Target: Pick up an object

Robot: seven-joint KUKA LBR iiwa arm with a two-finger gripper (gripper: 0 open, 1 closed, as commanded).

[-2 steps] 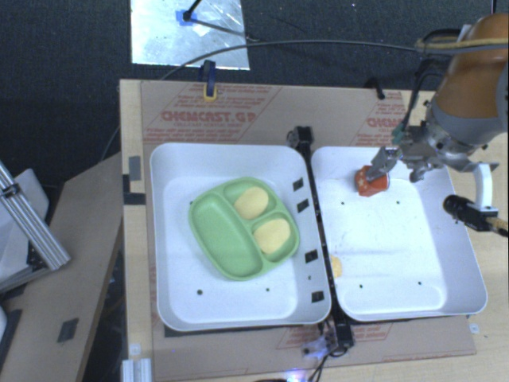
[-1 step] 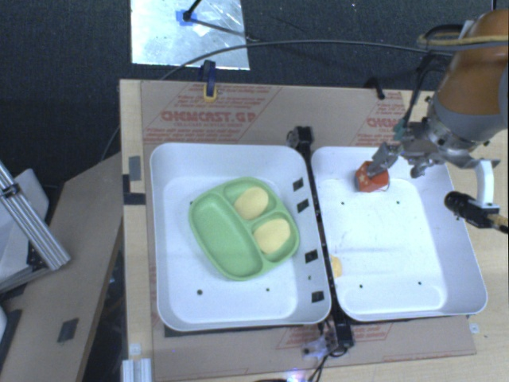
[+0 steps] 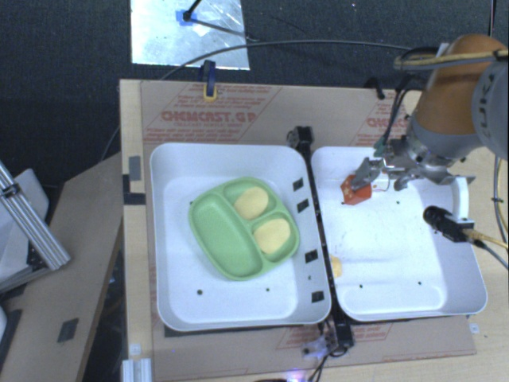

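Pincer (image 3: 367, 173) work comes first, though the scene reads best from the near edge back. Nearest the camera, a small yellow piece (image 3: 336, 267) lies against the left wall of the right bin (image 3: 413, 293), well apart from the arm. Beside it in the left bin (image 3: 171, 237) sits a green divided plate (image 3: 219, 237) with two yellow lumps (image 3: 262, 217) in its small compartments. Further back in the right bin, an orange-red object (image 3: 357, 190) rests on or just above the white floor, and the pincer hovers right at its upper edge, touching or nearly so. Whether the fingers are spread or closed cannot be told from this angle, nor whether the object sits between them. The grey arm (image 3: 453, 110) reaches in behind. As a judgement, the approach to the object looks done; a firm grip and the lift off the bin floor appear to remain.
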